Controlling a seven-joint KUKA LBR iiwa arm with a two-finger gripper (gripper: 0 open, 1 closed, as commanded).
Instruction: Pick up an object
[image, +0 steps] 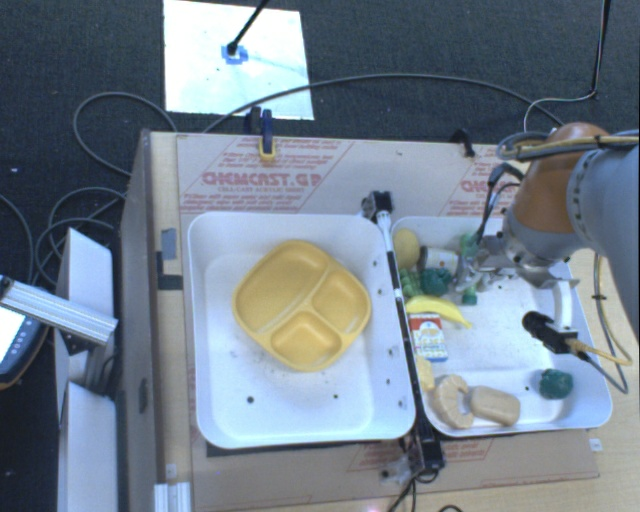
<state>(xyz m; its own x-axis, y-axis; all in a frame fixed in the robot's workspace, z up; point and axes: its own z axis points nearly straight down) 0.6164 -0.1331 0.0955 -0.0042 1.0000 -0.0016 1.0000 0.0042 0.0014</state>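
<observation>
Nearest, at the front of the right bin (600, 405), lie a tan bun (494, 405) and a pale ring-shaped piece (448, 400), touching each other, with a small dark green lump (556, 381) to their right. A little farther back sits a small red and white carton (429, 335) beside the divider, then a banana (438, 309), a green toy (434, 281) and a yellow ball (405, 245) at the far left of that bin. The left bin (215, 330) carries a yellow divided plate (300, 303). The gripper (470, 280) is down among the far items, just right of the green toy; the jaws are too small and cluttered to read, so I cannot tell how they stand. Nothing appears lifted, so the pick seems not yet done: closing and raising are probably left. Farthest, the counter (300, 170) bears a clamp (265, 130).
</observation>
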